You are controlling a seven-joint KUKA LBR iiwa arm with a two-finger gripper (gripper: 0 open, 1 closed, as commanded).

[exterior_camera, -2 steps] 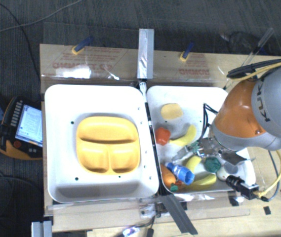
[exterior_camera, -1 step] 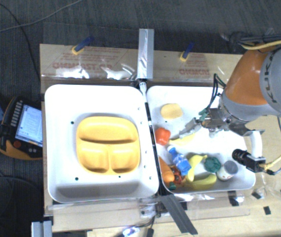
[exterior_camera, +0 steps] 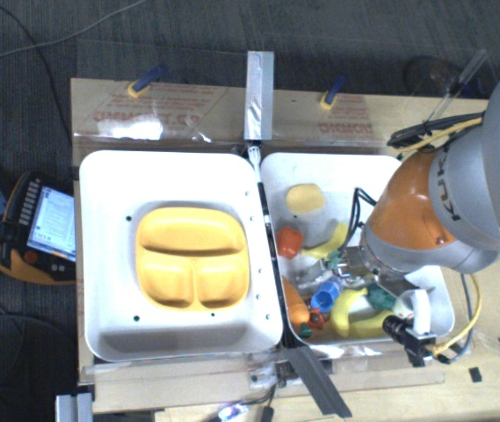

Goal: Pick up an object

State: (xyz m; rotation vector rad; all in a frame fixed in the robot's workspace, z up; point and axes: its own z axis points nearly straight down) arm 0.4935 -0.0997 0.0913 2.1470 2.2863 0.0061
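My arm's orange band looms nearest; below, the gripper sits among toys in the right bin, and I can't tell its grip state.

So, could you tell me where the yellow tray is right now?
The yellow tray lies in the middle of the left bin, across the divider from the right bin's cluttered toys.

Jaws and part of the right bin hidden under the arm.
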